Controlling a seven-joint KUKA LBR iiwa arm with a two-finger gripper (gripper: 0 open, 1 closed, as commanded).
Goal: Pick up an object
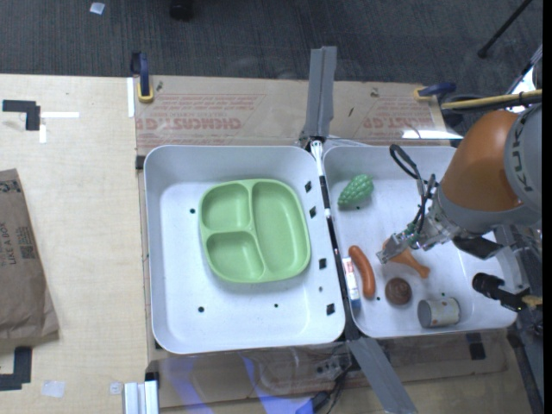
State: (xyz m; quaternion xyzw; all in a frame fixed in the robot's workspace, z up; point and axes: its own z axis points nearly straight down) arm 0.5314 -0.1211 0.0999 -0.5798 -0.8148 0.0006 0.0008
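Plastic toy food lies scattered in the right bin (509, 317), operator. You can see a bumpy green piece (355, 191), rounded and tapering, near the far wall; a smooth orange-red sausage (363, 271) beside the divider, its long axis running near-to-far; a dark brown round piece (398, 291); and a dull grey cylinder (439, 310) lying on its side. An orange carrot-like piece (417, 267) lies slantwise, its length running from the gripper (395, 250) down toward the near right. The gripper sits right at its upper-left end, but you cannot tell whether the jaws are spread or pinching it. Left bin (168, 257) holds a matte pale-green tray (255, 229) with three compartments.
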